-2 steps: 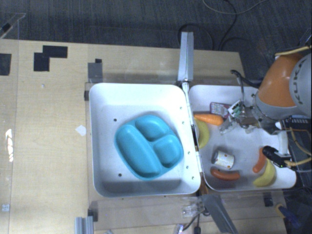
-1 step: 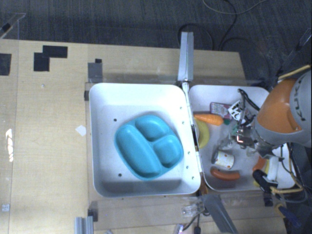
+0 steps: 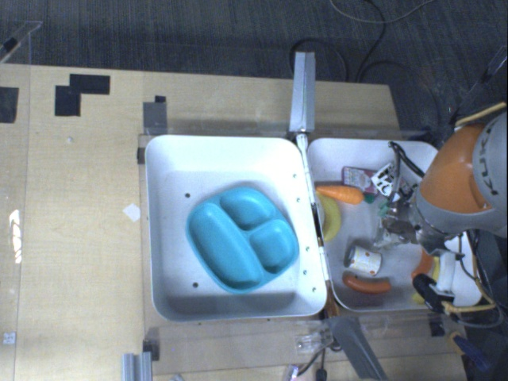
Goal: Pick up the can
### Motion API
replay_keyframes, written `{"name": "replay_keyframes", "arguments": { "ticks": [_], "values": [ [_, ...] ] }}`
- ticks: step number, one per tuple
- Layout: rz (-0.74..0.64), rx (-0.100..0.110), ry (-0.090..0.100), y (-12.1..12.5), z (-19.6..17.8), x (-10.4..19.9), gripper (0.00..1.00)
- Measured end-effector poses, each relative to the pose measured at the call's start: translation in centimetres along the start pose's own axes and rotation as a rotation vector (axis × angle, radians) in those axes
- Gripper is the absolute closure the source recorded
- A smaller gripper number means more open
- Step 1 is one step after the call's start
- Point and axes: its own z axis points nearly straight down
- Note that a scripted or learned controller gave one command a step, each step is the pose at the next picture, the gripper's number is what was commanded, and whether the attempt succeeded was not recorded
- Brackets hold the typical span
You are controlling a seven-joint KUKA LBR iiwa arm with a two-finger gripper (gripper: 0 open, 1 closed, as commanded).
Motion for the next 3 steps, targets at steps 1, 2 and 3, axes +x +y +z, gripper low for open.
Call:
{"name": "replay_keyframes", "arguments": {
  "ticks": [1, 2, 3],
  "values": [
    [-0.001, 0.003, 0.001, 0.1, -0.7, 0.0, 1.0],
    [0.255, 0.01, -0.008, 4.9, -14.9, 0.9, 1.0],
    [0.321, 0.01, -0.009, 8.5, -20.5, -3.3, 1.0]
  ]
}}
